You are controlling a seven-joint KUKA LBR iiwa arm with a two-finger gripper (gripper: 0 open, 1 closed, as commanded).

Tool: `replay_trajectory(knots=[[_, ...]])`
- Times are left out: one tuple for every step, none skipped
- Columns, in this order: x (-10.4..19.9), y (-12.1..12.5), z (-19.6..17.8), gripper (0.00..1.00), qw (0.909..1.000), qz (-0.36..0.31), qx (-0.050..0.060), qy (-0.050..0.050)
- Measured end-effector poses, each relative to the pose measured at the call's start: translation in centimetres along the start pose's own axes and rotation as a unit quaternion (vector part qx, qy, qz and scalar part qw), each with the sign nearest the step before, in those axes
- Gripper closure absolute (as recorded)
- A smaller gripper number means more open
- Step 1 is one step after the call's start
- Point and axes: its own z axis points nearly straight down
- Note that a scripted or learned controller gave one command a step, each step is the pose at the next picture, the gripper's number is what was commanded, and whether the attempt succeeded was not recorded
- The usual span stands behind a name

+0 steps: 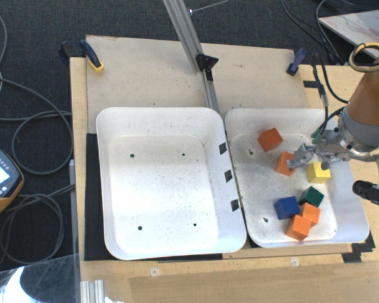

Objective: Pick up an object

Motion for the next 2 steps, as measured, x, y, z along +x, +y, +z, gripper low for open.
replay_trajectory(knots=[[0.4, 0.5, 4.5, 0.00, 1.0000, -0.001, 0.000, 0.000], [0.6, 0.7, 6.3, 0.00, 1.0000, -0.001, -0.002, 0.001]])
